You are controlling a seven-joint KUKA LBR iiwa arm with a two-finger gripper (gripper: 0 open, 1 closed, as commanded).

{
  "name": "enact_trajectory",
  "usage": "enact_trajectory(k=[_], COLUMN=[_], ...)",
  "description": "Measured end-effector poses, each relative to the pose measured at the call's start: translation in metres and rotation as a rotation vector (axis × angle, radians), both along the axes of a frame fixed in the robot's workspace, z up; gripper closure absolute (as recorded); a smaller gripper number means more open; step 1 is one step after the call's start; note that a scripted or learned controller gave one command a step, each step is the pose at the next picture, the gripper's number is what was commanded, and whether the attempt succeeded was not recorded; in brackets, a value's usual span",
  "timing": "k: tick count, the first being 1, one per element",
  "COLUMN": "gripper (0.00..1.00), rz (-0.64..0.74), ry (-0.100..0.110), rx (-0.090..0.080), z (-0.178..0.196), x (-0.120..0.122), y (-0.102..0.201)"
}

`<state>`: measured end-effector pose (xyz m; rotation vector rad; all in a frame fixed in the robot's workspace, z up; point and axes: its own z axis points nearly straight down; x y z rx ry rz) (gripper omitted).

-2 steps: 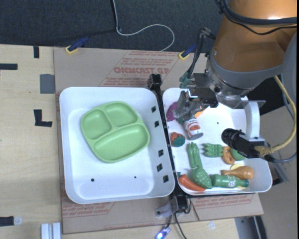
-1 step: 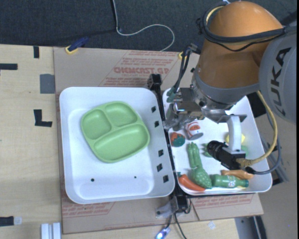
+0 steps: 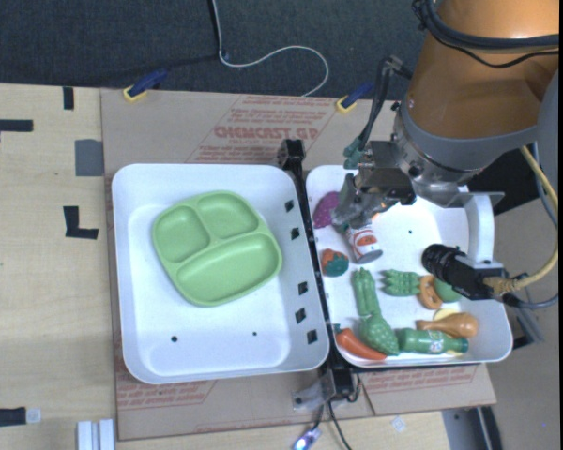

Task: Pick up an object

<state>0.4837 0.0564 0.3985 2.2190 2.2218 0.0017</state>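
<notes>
Camera view: tool [image 3: 355,216] low in right bin [image 3: 488,350]; finger opening cannot tell, nothing visibly held. Small can [image 3: 364,244] just below tool, touching or nearly. Judged light, rigid, slick; grip across round sides, mid-height.

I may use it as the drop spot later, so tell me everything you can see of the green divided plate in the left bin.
The green divided plate is pale green and looks like smooth moulded plastic, a rounded square with three compartments: two smaller ones on the far side, one long one nearest the camera. It lies flat, right side up, turned slightly askew, on the floor of the left bin, roughly central. Nothing rests in it or touches it besides the bin floor.
</notes>
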Motion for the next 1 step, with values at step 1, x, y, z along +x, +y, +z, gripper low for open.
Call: enact_trajectory(k=[1], gripper=[1.0], rz=[0.003], ry=[-0.003], rx=[0.002], z=[0.0552], x=[0.0003], y=[0.025])
